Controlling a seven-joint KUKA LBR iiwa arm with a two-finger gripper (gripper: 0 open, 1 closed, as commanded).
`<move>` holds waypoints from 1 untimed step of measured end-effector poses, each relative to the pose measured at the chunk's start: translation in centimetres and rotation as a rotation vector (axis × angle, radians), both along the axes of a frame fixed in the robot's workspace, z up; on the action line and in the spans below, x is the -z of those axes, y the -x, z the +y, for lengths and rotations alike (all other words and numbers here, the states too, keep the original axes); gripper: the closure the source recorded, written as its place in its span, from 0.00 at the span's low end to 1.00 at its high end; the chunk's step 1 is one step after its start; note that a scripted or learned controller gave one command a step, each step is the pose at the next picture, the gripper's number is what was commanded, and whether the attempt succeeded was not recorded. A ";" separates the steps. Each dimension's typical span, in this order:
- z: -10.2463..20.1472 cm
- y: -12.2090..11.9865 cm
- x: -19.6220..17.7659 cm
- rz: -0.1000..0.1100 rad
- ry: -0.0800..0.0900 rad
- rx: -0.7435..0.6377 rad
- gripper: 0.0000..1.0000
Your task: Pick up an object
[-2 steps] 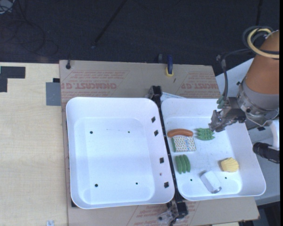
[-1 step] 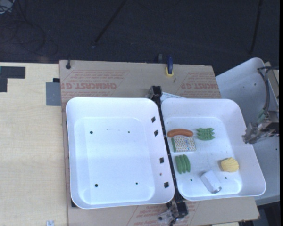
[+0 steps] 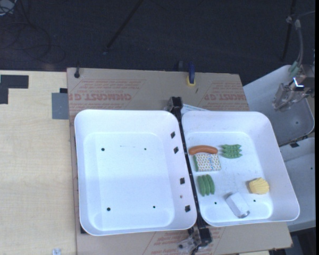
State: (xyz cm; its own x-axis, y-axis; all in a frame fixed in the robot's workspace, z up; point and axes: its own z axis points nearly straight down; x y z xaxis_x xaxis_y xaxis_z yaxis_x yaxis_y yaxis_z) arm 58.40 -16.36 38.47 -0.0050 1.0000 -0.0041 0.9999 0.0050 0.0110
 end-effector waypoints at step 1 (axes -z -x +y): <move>-5.3 5.7 -4.8 0.009 -0.001 0.010 1.00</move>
